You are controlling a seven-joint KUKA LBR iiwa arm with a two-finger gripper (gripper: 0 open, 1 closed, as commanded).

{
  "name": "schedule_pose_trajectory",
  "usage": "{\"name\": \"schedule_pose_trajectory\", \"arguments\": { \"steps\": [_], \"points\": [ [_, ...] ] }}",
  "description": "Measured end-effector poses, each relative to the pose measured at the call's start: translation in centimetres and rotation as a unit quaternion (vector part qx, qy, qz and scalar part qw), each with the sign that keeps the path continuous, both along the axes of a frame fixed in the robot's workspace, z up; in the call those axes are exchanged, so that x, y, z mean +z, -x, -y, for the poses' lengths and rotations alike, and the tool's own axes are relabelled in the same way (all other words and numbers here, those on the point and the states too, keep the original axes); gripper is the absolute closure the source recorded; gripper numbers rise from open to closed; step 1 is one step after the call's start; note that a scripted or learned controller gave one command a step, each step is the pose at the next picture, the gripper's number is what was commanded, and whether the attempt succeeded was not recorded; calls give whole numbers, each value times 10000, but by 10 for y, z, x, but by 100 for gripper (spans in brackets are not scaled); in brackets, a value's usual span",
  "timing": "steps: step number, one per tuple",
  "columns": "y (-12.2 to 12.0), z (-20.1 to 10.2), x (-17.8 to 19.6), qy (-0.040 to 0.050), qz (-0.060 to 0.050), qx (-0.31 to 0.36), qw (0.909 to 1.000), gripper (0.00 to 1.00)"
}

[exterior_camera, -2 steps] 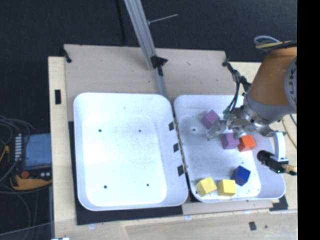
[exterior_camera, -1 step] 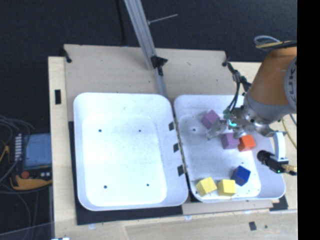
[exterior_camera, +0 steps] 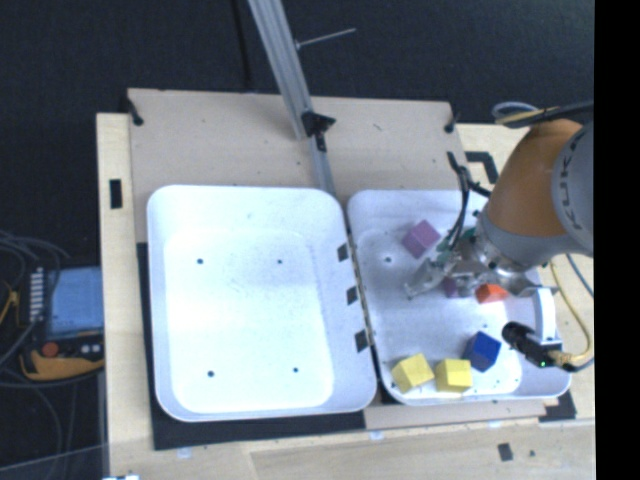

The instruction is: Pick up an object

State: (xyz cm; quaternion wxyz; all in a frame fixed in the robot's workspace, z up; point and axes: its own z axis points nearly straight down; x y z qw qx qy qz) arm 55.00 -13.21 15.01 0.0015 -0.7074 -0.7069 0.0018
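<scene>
Counter (exterior_camera: 115,268): pale wood, two shallow white bins side by side on it.

Left bin (exterior_camera: 250,298): a few dark specks on its floor.

Right bin (exterior_camera: 385,268): holds all the small things.

Arm (exterior_camera: 535,198): grey, with orange band, reaching in from the right over the right bin's upper right part.

Pincer (exterior_camera: 432,273): low over the bin floor, near the middle of the right bin; cannot tell if apart or together, view too blurred.

Purple block (exterior_camera: 421,237): just above the pincer, lying on the bin floor.

Two yellow blocks (exterior_camera: 412,372) (exterior_camera: 454,374): side by side at the bin's near wall.

Blue block (exterior_camera: 483,350): just right of the yellow pair.

Small red-orange piece (exterior_camera: 489,292): under the wrist, partly hidden.
</scene>
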Motion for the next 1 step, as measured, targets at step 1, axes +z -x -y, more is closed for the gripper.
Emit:
{"name": "schedule_pose_trajectory", "arguments": {
  "steps": [1],
  "points": [
    [0, 1, -52, 4, 16, -1, 10000, 0]
  ]
}}
